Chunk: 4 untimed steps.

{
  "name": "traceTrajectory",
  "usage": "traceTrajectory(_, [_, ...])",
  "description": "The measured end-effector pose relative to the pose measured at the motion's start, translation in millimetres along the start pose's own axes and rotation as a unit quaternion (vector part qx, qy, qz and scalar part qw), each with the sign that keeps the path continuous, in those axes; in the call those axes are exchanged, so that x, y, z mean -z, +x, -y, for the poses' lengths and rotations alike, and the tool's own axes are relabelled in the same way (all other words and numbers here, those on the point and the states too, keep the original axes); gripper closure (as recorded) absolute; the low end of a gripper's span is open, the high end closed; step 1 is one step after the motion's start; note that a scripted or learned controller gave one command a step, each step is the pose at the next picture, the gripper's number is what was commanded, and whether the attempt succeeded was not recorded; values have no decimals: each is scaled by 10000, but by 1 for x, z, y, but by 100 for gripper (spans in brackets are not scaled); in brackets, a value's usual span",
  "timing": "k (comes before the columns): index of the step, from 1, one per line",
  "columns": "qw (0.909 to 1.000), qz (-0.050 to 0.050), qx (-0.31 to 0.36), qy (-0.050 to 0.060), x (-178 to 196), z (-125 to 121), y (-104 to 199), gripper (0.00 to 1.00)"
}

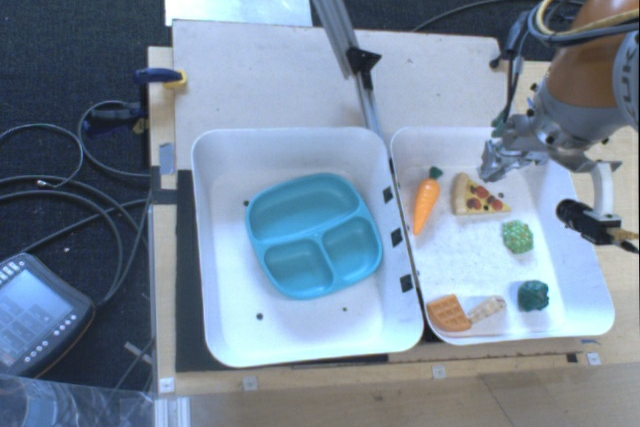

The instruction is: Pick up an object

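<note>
The grey two-finger gripper (493, 171) hangs just above the yellow toy pizza slice (477, 196) near the right white bin's (590, 300) far edge; an orange plastic carrot (426, 202) lies leftward, bare floor between.
</note>
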<state>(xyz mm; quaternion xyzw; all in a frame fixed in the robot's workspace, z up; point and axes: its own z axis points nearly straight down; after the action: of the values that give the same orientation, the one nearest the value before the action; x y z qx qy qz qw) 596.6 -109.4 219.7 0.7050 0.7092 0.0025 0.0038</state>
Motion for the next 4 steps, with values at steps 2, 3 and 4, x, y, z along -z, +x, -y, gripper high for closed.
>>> traceTrajectory(2, [10000,-17,20,37,23,3,46,100])
traceTrajectory(3, [10000,-21,25,37,30,9,95,100])
traceTrajectory(4, [10000,-26,31,40,35,23,153,100])
